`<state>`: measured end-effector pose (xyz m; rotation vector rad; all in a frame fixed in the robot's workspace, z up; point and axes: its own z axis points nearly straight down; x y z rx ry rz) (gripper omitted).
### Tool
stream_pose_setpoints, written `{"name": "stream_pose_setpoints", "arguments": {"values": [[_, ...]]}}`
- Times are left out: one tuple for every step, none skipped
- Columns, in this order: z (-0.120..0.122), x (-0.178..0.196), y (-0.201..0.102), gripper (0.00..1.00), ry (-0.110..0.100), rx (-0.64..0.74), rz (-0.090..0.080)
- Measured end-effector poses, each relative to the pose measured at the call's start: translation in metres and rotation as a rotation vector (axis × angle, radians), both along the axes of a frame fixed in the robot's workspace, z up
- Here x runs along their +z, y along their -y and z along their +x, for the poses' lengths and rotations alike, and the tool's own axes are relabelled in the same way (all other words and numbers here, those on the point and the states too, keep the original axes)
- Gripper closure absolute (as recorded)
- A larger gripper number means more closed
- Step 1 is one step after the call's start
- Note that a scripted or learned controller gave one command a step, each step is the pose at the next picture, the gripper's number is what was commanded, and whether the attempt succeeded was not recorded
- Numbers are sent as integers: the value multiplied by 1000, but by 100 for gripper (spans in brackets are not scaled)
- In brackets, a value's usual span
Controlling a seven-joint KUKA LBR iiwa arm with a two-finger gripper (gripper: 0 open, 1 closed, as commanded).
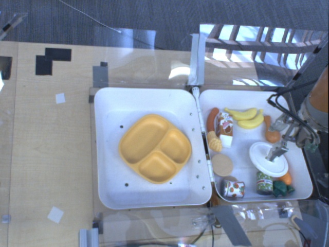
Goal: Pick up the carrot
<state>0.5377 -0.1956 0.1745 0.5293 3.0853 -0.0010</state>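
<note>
Orange toy carrot with a green leafy top (286, 179) is seen in the lower right corner of the right-hand shallow white bin (243, 149), partly covered by the edge of a white round dish (264, 157).

At the left of the frame, the left-hand shallow white bin (105, 138) is occupied by a yellow plastic plate divided into three compartments (154, 148), set near its middle.

Along the left wall of the right-hand bin, a red toy sausage (212, 119) is laid above a yellow corn cob (214, 141). Just beside these a small white carton with a brown label (224, 126) is found, with a flat tan disc (222, 164) below it and a tin with a red and white label (234, 188) at the lower edge. A pair of yellow toy bananas (247, 118) is laid near the upper wall. A green-labelled tin (264, 182) is placed just left of the carrot. A short orange oblong piece (270, 130) is seen to the right of the bananas.

The grey two-finger gripper (280, 149) is held over the white dish, above the carrot in the frame and apart from it. Whether the claw is spread or pressed together cannot be told. Nothing is seen to be pinched by it.
</note>
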Motion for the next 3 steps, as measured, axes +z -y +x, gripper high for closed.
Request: {"name": "stream_pose_setpoints", "arguments": {"values": [[-43,-36,11,0,15,-142,-2],[-43,-37,11,0,15,-141,-2],[-43,-37,11,0,15,-141,-2]]}}
